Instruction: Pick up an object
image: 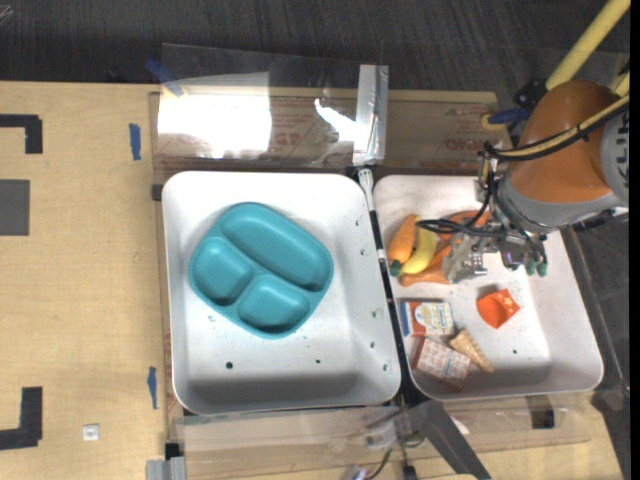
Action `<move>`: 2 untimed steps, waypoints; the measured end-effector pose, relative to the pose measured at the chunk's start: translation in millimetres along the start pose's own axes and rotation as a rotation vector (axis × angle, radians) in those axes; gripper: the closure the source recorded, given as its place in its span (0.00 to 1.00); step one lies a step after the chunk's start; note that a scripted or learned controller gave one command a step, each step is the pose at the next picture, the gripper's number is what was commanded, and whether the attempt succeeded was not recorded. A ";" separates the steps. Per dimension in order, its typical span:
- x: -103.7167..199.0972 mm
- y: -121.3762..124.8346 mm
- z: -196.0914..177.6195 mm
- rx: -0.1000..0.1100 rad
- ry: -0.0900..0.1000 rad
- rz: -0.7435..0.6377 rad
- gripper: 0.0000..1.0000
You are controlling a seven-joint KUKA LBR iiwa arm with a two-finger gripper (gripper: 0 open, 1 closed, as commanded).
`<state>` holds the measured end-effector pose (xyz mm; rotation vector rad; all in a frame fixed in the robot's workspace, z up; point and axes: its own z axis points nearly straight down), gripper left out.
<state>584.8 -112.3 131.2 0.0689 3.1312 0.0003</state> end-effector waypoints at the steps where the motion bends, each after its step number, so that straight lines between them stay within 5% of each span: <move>1: 0.6 -0.5 0.8 0.000 0.002 0.001 0.00; 2: -32.0 -20.4 42.5 0.001 -0.003 0.051 0.00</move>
